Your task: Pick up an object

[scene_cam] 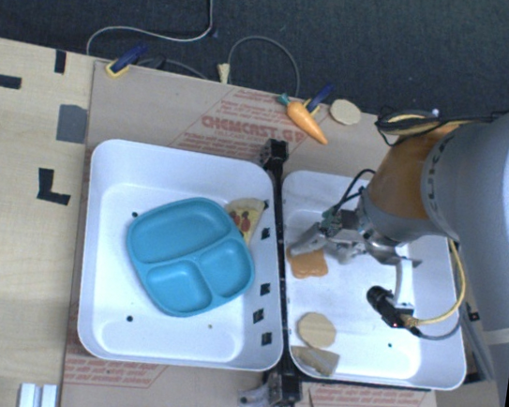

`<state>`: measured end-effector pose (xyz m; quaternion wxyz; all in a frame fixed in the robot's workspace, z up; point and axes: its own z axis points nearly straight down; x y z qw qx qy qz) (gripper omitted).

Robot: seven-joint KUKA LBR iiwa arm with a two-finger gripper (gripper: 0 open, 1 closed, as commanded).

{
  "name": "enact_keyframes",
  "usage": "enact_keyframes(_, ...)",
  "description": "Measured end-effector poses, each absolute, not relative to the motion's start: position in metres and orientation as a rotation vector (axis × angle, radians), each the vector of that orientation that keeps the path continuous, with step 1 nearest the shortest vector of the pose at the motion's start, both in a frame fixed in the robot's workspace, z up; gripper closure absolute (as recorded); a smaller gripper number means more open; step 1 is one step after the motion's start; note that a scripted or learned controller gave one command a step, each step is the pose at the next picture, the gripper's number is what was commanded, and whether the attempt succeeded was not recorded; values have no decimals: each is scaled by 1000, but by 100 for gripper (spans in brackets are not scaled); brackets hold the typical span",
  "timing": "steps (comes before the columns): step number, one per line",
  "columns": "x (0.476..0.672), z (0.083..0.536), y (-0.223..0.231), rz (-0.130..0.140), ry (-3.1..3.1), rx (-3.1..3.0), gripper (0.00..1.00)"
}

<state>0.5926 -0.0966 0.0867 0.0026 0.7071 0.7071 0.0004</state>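
Orange-tan and flat, the small slab-shaped piece [310, 264] lies in the right bin [438, 368] near its left wall, and the hand [317, 239] hangs directly at its upper edge, touching or just above it. Whether the hand is open or closed I cannot tell from this slant. The piece's long axis runs roughly left to right, tilted slightly, so the hand sits across it at the near-left end. Lower in the same bin lie a round tan disc [317, 330] and a pale wedge [316, 359]. A blue divided plate [190, 255] fills the left bin [91, 316]; a toy carrot [307, 120] rests on the counter [7, 208] beyond.
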Motion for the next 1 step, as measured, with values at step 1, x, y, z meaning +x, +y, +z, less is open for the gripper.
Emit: enact_keyframes(1, 601, 87, -98, 1, 2221, 2221, 0)
